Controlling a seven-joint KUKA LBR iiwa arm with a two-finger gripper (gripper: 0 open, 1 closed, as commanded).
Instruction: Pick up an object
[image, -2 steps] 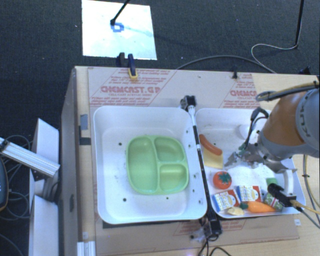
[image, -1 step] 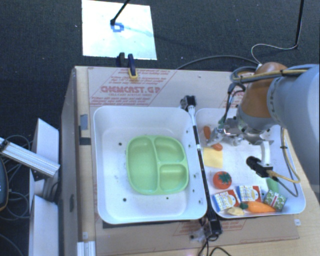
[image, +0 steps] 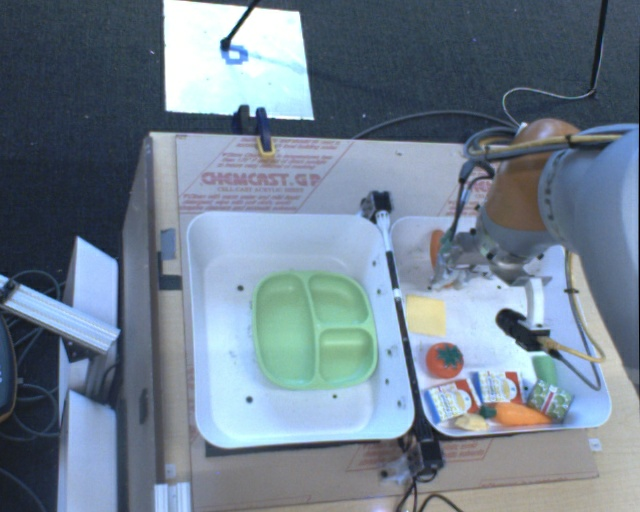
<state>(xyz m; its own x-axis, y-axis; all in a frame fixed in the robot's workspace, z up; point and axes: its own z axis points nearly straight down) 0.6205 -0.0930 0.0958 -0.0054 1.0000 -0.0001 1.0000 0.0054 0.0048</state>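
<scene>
The right bin (image: 590, 395) holds several toy foods. A yellow cheese slice (image: 427, 315) lies near its left wall, with a red tomato (image: 445, 359) just below it. Along the front edge lie two small white cartons (image: 452, 399) (image: 497, 385), an orange carrot (image: 520, 413) and a green carton (image: 549, 401). An orange-red piece (image: 437, 246) sits at the bin's back left. My gripper (image: 452, 272) hangs low over the back left of this bin, right beside that orange-red piece and just above the cheese slice. Nothing shows between its fingers.
The left bin (image: 215, 300) holds a light green divided plate (image: 313, 329). A black-and-white bar (image: 392, 275) runs along the wall between the bins. A small green piece (image: 545, 368) lies near the right bin's right side.
</scene>
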